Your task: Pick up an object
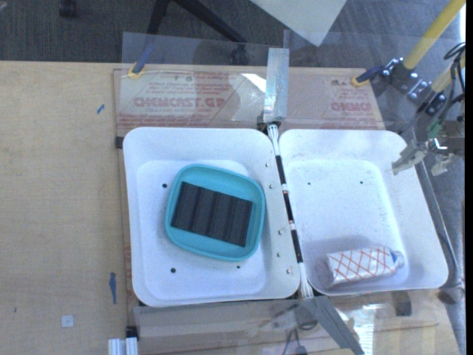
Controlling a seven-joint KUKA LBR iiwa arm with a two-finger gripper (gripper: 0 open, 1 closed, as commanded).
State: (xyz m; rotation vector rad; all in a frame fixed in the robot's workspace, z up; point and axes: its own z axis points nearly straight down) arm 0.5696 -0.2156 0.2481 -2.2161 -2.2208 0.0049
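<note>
On the worktop: two shallow white bins sit side by side, touching along their inner rims.
Left bin: holds a teal rectangular tray with rounded corners, turned slightly askew, near the bin's centre.
Tray contents: dark ribbed insert filling its recess.
Right bin: holds one package, white with a red lattice pattern, lying flat against the near wall, one end blue-tinted.
Hand: at the right bin's far right rim, outside the bin wall, well apart from the package; finger state cannot be told.
Rear edge: clear plastic sheet with red lettering behind both bins.
</note>
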